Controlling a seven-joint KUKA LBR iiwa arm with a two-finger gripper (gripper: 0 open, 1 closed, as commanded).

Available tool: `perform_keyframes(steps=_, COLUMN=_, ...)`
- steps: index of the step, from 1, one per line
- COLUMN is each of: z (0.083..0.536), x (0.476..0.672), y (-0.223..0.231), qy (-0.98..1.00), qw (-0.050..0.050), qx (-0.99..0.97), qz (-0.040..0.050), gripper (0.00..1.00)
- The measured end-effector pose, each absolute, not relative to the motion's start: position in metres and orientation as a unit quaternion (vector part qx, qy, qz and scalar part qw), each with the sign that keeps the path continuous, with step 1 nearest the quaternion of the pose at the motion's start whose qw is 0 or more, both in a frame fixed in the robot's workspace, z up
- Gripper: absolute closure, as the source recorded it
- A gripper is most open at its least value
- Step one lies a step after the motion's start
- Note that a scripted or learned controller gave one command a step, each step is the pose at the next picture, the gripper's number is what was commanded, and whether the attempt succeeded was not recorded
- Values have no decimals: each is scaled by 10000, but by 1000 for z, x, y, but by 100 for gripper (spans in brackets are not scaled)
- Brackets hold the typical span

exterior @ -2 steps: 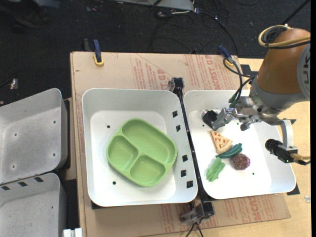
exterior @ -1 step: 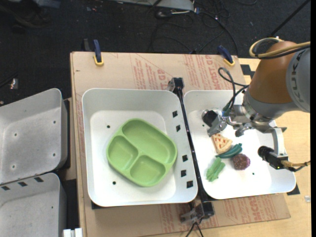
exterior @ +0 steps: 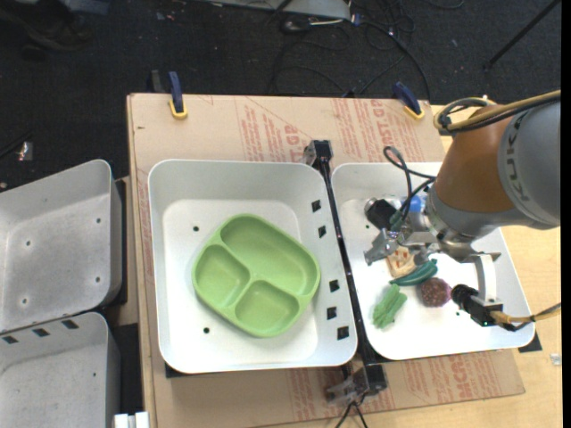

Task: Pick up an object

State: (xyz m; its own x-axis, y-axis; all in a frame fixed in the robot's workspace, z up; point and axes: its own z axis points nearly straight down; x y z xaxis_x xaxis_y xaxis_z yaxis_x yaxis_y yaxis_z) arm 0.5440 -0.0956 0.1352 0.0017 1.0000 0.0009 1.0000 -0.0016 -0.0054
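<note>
The arm hangs low over the right bin (exterior: 500, 341), its gripper (exterior: 399, 250) down among the clutter, and from here I cannot tell how the claw stands, so the sound move is a straight drop centred on one piece, closing across its narrow width, clear of its neighbours. Nearest target is the dark green pod (exterior: 415, 274), just at the gripper's five o'clock; its long axis runs from eight o'clock to two o'clock, with a purple ball (exterior: 434, 292) and a light green toy (exterior: 389, 307) close beside it.
</note>
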Motion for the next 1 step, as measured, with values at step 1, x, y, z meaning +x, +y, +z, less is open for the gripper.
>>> perform_keyframes(steps=1, z=93, x=546, y=-96, qy=-7067, qw=-22, qx=-7075, qz=-9, gripper=0)
